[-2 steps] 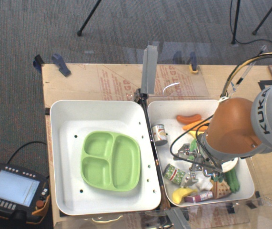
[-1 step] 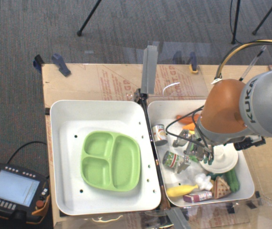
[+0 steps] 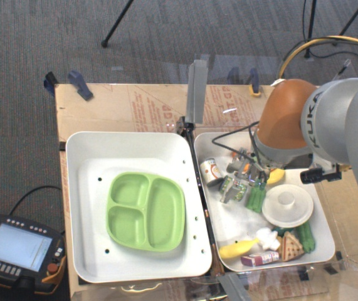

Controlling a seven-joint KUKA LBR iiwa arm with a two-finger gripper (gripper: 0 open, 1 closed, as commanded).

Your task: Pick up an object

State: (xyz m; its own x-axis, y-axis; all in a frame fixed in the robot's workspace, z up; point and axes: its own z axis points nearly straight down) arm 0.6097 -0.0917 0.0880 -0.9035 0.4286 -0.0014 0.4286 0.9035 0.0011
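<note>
Beneath pincer (image 3: 240,179): slim green packet (image 3: 256,197)

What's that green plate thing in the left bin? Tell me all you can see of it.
The green tray is a light-green divided plate, plastic by its look, with rounded corners and three hollows: two smaller ones on its left, one long one on its right. It lies flat and face up, slightly turned, near the middle of the left white bin. Its hollows hold nothing, and only the bin floor touches it.
</note>
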